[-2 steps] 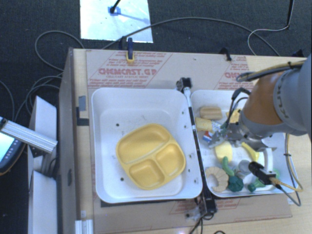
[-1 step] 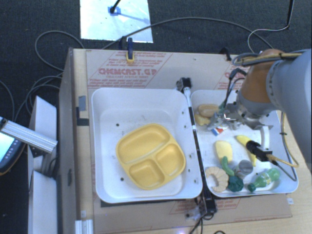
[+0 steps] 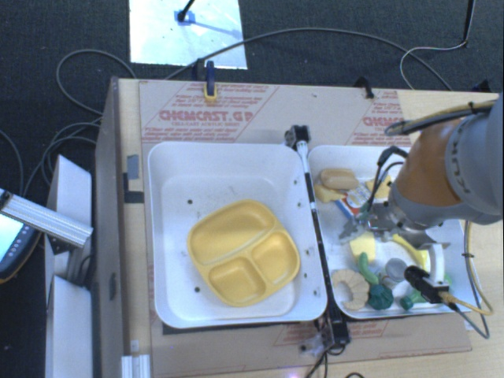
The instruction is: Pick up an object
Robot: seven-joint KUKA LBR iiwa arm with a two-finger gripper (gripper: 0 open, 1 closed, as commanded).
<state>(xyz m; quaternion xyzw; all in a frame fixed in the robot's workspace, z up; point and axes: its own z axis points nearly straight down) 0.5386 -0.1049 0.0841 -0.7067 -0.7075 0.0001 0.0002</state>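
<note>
Hand (image 3: 356, 225): positioned low in the right bin (image 3: 453, 305), at the left-centre of the toy pile. Finger state: cannot tell, wrist blocks the view. No item seen between them.

Objects w/in right bin: a tan bread-like piece (image 3: 339, 180) at the upper left, a red-and-blue item (image 3: 344, 208) just below it, a yellow piece (image 3: 363, 245) just beside the hand, a green figure (image 3: 376, 290) near the front edge, a beige ring-shaped piece (image 3: 352, 283) to its left, and a banana-like yellow piece (image 3: 413, 251) under the arm (image 3: 449, 168).

Left bin (image 3: 177, 172): holds a yellow 3-compartment plate (image 3: 242, 251), lying flat, approx. centre.

Both bins sit side by side, touching, on the surface (image 3: 331, 105), which is covered w/ a printed sheet. Cables (image 3: 315, 38) run over the dark floor behind.
</note>
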